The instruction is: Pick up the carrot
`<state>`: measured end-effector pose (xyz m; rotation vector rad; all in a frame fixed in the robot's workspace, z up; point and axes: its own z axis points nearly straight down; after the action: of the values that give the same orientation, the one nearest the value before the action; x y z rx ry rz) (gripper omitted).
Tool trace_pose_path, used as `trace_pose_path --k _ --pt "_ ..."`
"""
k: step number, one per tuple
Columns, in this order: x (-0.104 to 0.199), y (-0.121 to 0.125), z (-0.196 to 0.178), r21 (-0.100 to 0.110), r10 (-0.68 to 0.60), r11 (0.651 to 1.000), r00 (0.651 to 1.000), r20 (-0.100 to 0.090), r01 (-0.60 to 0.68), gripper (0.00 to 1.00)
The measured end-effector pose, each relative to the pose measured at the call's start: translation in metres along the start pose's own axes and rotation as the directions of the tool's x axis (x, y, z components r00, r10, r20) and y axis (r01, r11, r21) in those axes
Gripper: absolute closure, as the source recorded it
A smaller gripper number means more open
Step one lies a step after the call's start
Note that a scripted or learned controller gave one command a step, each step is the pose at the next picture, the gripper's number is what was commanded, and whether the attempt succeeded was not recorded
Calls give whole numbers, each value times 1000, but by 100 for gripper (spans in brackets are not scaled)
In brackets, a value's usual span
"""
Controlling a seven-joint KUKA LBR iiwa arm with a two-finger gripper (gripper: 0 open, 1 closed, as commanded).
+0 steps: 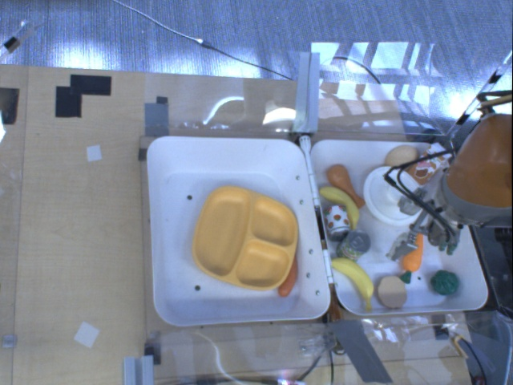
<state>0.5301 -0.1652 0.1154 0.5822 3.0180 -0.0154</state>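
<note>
The carrot is small and orange with a green stub at its lower end. It lies tilted in the right bin, towards the front right. My gripper hangs right over it, open. One finger is on the carrot's left and the other is on its right, so the carrot sits in the gap between them. The grey arm with its orange band reaches in from the right and hides the bin's right wall.
Crowded around the carrot are a green broccoli, a beige round piece, two bananas, a small can, a white cup, a brown drumstick and an egg. The left bin holds a yellow divided plate with an orange-red sausage-like piece at its edge.
</note>
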Motion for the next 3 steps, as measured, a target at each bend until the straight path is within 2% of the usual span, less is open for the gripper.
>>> trace_pose_path --k 1,2,3 --pt "45 14 22 8 179 984 983 -50 -179 0" --pt "43 16 10 5 172 985 984 -47 -172 100" --pt "37 8 -73 14 250 968 967 -51 -250 100"
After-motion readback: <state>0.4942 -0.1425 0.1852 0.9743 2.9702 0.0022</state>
